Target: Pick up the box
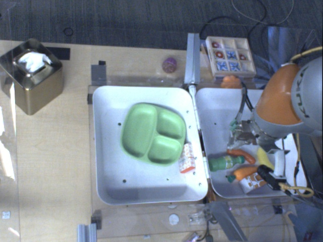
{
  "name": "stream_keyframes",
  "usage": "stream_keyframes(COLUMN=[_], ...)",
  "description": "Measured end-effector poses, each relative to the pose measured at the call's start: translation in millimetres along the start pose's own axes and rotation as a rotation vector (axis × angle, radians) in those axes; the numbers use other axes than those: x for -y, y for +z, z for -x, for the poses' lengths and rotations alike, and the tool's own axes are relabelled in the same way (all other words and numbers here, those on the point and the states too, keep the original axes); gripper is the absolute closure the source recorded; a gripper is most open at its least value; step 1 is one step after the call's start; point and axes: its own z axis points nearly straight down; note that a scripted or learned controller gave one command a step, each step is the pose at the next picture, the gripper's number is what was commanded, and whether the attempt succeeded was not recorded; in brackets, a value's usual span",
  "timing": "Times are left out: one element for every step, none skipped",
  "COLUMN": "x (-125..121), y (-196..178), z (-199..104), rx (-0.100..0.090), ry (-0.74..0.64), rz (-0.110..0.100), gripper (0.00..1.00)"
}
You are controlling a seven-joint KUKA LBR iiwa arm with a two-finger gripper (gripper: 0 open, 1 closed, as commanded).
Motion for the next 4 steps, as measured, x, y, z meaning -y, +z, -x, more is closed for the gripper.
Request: stream_keyframes(x=[0,39,-35,18], y=[0,34,2,32], z=[0,5,25,11], rx=[0.0,0.0,0.001,0.006], ry=[0.0,-0.023,0.194,0.233], rz=[0.0,-0.005,-0.004,0.036], gripper=[0.0,0.0,0.0,0.0])
